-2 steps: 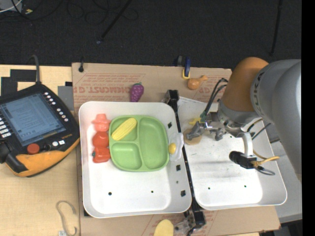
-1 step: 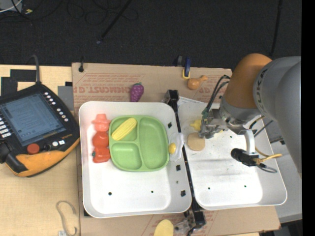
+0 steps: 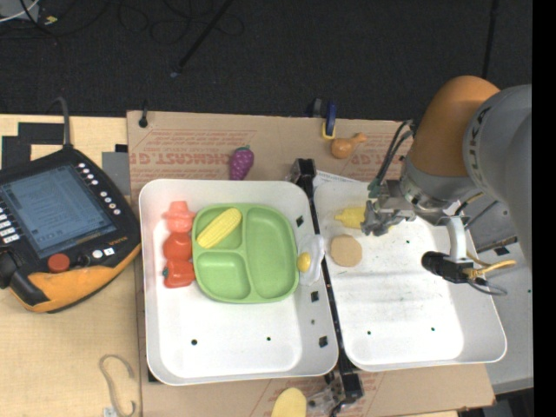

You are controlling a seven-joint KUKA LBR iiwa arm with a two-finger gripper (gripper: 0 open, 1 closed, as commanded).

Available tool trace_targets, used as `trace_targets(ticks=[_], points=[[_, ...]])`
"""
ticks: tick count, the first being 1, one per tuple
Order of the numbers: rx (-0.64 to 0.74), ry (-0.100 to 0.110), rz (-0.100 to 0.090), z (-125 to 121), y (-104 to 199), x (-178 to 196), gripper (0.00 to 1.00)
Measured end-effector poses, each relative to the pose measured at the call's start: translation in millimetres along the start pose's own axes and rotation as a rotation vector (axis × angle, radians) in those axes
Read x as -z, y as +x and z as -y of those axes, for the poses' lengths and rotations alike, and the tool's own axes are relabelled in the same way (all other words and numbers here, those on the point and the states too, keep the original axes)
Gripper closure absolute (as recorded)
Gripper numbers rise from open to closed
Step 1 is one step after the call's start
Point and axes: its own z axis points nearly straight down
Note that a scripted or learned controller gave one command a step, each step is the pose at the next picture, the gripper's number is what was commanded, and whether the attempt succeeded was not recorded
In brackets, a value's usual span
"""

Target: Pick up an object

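The arm [image 3: 469,146] reaches into the right bin [image 3: 417,320], its gripper [image 3: 379,220] (open or shut, I cannot tell) just beside a small yellow toy [image 3: 351,217] near the bin's far left corner, likely light, slick plastic, best pinched across its middle.

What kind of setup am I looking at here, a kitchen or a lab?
Most likely a robotics lab bench: a teach pendant lies beside two white bins, and toy food such as plastic corn sits on a green tray.
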Motion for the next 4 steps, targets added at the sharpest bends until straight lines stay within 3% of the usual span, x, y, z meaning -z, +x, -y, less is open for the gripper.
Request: trace_targets(ticks=[2, 4], points=[[0.001, -0.001, 0.0, -7, -4, 84, 1.0], [0.003, 0.008, -0.002, 55, 77, 68, 1.0]])
